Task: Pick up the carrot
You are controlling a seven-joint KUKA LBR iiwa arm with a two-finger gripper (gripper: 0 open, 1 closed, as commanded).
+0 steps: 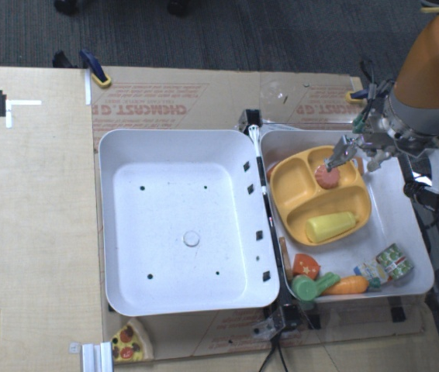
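Near edge: pizza-slice toy [129, 344] on bench | left bin [126, 208] | right bin [406, 231] | yellow tray [293, 178] | carrot [347, 286] near-right (beside green stem) | gripper [343, 152] over tray, jaws' state cannot be told

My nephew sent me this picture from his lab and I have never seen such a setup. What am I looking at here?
One camera looks down at a slant on a bench with two white bins. The left bin sits beside the right bin, which holds a yellow divided plate, a carrot near the front edge, and other toy foods. The grey and orange robot arm reaches in from the right. Its gripper sits over a pinkish item on the plate, away from the carrot it should pick.
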